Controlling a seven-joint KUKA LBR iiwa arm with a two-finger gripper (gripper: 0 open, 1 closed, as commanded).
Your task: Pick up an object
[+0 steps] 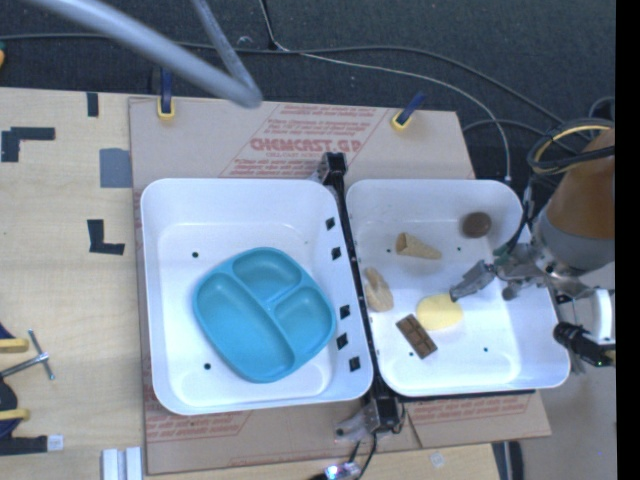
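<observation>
The right bin (500,368) holds several small objects. A pale yellow rounded lump (439,314) lies near its middle, with a dark brown rectangular block (417,335) just to its lower left. A tan wedge (417,247) sits further back, a tan elongated piece (378,290) lies by the divider, and a brown round ball (476,225) rests near the back right corner. My gripper (478,280) hangs low over the right half of this bin, just right of the yellow lump and pointing toward it. I see nothing held in it.
The left bin (160,268) contains a blue divided plate (264,313). A black divider (345,268) separates the bins. The grey arm with its orange band (588,203) enters from the right over the bin's rim. Cables (500,138) trail behind.
</observation>
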